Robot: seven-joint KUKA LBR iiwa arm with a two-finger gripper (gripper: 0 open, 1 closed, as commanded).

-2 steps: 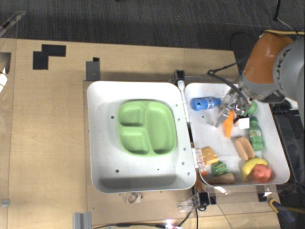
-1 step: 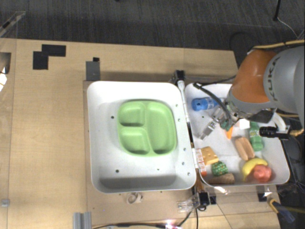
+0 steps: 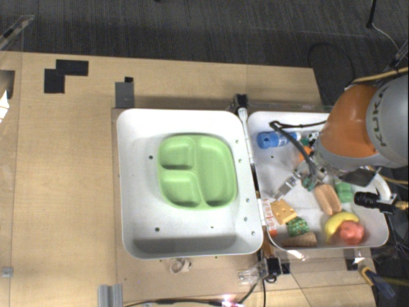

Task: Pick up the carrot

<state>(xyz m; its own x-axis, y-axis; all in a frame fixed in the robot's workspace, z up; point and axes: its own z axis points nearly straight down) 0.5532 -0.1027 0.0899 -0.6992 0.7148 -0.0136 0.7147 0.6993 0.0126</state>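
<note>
In the right bin, a small orange piece that looks like the carrot lies near the back, against the edge of the arm's orange band, which hides most of it. My gripper hangs low over the middle of this bin, just in front of that orange piece and to the left of a tan sausage-shaped toy. I see nothing held in it.
A blue bottle lies at the right bin's back left. Toward its front sit a yellow cracker, broccoli, brown bread, a banana, a red fruit and a green piece. The left bin holds a green divided plate.
</note>
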